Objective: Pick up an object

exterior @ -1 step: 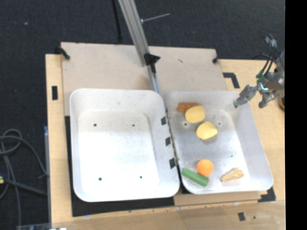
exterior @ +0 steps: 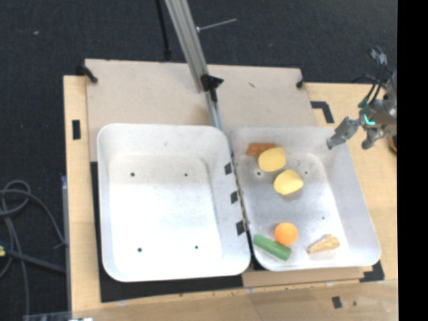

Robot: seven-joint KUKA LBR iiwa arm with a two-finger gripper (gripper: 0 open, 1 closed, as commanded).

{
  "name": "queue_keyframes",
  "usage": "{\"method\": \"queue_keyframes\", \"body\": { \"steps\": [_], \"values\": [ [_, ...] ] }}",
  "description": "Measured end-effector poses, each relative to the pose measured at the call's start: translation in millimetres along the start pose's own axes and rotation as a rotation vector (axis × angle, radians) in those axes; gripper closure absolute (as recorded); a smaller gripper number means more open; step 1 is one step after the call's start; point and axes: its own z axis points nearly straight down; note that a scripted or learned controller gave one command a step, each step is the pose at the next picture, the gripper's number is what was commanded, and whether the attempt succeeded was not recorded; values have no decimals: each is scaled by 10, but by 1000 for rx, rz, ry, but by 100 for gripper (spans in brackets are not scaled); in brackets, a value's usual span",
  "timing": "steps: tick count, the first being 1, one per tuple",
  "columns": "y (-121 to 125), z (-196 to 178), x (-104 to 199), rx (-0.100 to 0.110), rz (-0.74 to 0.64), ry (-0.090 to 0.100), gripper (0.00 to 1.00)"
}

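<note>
Seemingly spread fingers (exterior: 354,134), well right of potatoes (exterior: 272,159)

a robotics lab: wooden bench (exterior: 281,85) on dark carpet, two white bins (exterior: 167,136), loose cables (exterior: 20,206).

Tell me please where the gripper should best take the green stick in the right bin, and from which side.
Probably at the middle of the green stick, from straight above, with the fingers across its narrow width. It lies flat and slanted near the right bin's front-left corner; the orange ball sits close beside it, so the upper end looks crowded.
</note>
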Motion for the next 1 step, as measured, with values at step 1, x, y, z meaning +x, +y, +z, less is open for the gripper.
{"method": "queue_keyframes", "body": {
  "steps": [1],
  "values": [
    [56,509,71,4,-1,2,0]
  ]
}}
